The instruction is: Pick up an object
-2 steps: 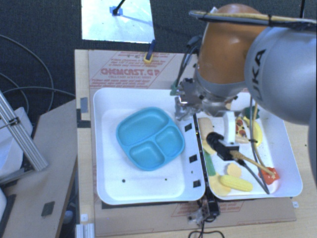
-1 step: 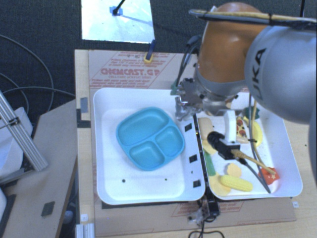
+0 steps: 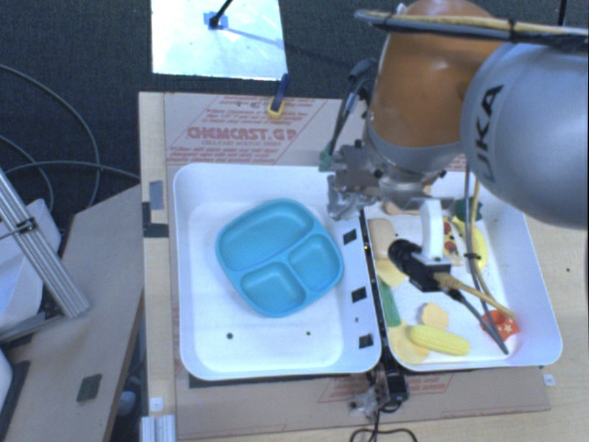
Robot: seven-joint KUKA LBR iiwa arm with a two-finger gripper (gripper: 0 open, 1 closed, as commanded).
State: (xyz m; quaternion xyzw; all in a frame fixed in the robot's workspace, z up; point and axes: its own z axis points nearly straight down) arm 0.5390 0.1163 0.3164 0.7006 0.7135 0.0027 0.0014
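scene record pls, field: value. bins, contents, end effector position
left bin: blue plate with three compartments
right bin: toy food, including yellow corn, green piece, red piece
arm: comes in from the right, above the right bin
end effector: over the divide between the bins, towards their far side, just past the plate's far right corner
grasp: cannot tell
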